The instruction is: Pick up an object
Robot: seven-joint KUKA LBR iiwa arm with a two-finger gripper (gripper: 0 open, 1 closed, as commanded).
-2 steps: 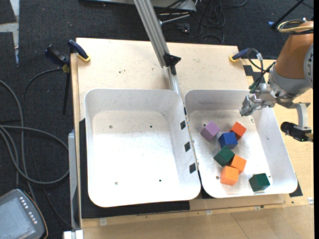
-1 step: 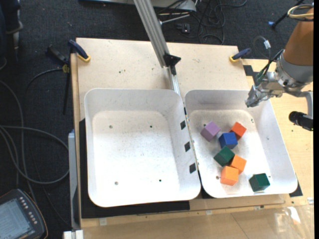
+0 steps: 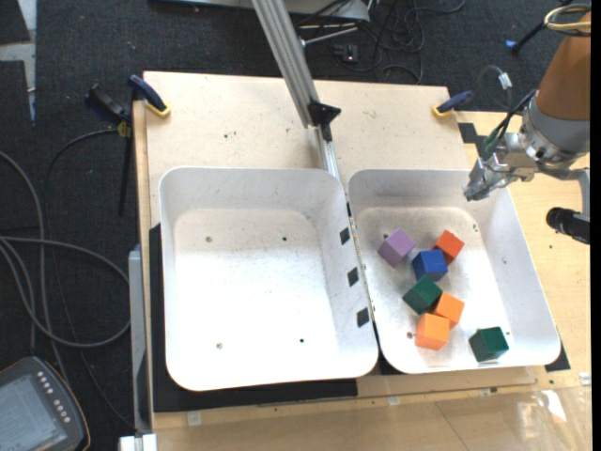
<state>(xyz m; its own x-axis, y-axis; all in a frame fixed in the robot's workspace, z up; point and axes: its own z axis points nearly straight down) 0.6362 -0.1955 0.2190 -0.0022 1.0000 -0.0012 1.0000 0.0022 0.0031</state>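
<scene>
Several small cubes lie in the right bin [image 3: 526, 280]: a purple cube [image 3: 397, 246], a blue cube [image 3: 431, 263], an orange cube [image 3: 451, 244], a dark green cube [image 3: 423, 295], two more orange cubes [image 3: 449, 307] [image 3: 432, 331] and another dark green cube [image 3: 488, 343] near the front right corner. My gripper [image 3: 475, 189] hangs over the bin's back right part, above and to the right of the cubes. Nothing shows between its fingers, and its tips are too small to read.
The left bin [image 3: 178, 195] stands beside the right one with a few dark specks on its floor. A slanted metal rail [image 3: 286, 50] runs down to the gap between the bins. Clamps sit at the bench's back corners [image 3: 150, 97] [image 3: 451, 103].
</scene>
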